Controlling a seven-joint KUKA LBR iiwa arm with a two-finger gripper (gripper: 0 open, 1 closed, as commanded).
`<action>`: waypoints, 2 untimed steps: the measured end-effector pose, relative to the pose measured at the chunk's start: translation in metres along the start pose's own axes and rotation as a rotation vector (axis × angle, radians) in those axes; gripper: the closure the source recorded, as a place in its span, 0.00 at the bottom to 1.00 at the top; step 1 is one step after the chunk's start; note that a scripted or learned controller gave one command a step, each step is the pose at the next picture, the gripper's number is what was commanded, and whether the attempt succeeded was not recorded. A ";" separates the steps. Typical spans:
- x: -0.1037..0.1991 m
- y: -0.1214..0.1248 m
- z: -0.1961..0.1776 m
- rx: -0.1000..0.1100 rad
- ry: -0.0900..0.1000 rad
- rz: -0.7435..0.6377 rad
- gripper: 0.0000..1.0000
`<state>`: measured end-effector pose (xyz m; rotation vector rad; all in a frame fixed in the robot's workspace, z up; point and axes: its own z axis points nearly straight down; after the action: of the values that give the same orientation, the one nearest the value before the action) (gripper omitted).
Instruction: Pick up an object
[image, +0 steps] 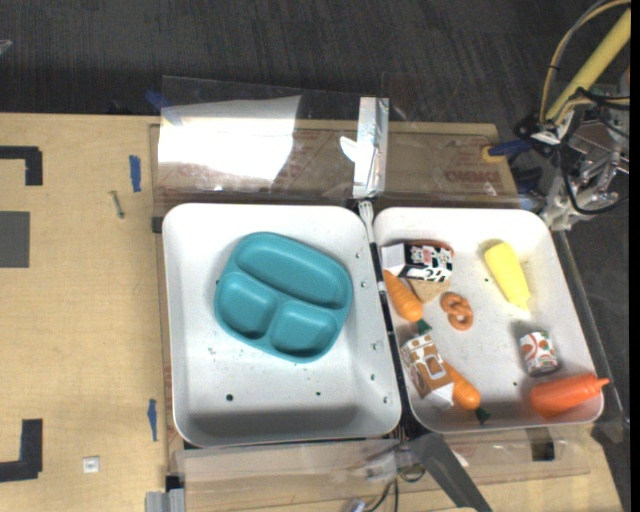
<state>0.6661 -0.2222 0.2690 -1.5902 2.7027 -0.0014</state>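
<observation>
The right bin (560, 250) holds several small items. A yellow corn-like piece (508, 271) lies at its upper right. A black-and-white carton (427, 260) sits at the upper left, with an orange carrot (403, 297) just below it. A small pretzel-shaped piece (458, 310) lies near the middle. A brown-and-white box (426, 364) rests on a second carrot (463, 390) at the lower left. A small white-and-orange can (538, 352) stands at the right, above a large orange carrot (567, 392) in the lower right corner.
The left bin (190, 380) bears a teal divided plate (283, 294). Clear plastic panels (260, 150) stand behind both bins. Cables and yellow hose (585, 70) hang at the top right. The wooden bench (70, 330) spreads out to the left.
</observation>
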 end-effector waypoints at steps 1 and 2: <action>-0.001 -0.003 -0.032 0.008 -0.003 0.133 1.00; -0.057 0.029 0.005 -0.002 -0.001 0.064 1.00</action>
<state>0.6685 -0.1586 0.2645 -1.5034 2.7520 0.0026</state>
